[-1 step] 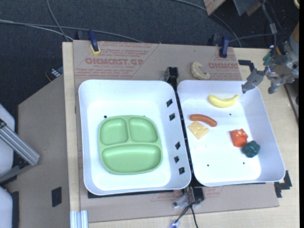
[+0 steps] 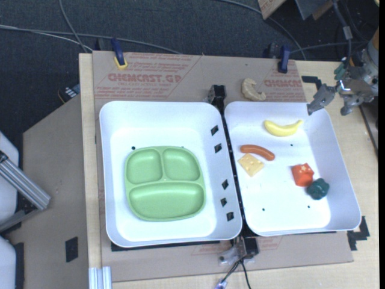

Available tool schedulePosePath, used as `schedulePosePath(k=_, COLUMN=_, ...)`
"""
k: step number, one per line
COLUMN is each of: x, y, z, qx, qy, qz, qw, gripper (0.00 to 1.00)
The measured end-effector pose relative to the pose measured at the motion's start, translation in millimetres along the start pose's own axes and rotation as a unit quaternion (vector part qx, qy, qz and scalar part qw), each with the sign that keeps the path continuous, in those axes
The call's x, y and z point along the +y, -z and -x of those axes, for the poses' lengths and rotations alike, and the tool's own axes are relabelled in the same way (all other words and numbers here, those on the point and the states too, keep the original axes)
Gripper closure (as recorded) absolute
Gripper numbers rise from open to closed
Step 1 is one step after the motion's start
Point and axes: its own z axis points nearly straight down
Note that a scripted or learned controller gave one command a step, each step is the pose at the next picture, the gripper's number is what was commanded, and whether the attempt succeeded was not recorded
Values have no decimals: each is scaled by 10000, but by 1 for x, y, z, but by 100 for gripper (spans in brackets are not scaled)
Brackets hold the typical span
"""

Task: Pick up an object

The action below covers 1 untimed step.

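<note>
The right bin point(image 2: 337, 215) holds a yellow banana point(image 2: 283, 127), an orange-red sausage point(image 2: 257, 152), a yellow cheese wedge point(image 2: 251, 164), a red piece point(image 2: 302, 173) and a dark green broccoli-like piece point(image 2: 317, 188). My gripper point(image 2: 332, 104) hangs above the bin's far right corner, up and to the right of the banana. It is open, with nothing between its fingers point(image 2: 316, 100).
In the left bin point(image 2: 111, 125) lies a green three-compartment tray point(image 2: 164, 182). A beige piece point(image 2: 253, 89) rests on the board behind the right bin. Blue clamps point(image 2: 120, 56) hold the board's far edge, and cables run behind the bench.
</note>
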Motion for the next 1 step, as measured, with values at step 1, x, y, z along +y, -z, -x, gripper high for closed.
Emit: schedulePosePath(k=1, x=-2, y=-42, z=1, qx=5, qy=-4, qz=-21, qw=10000, gripper=0)
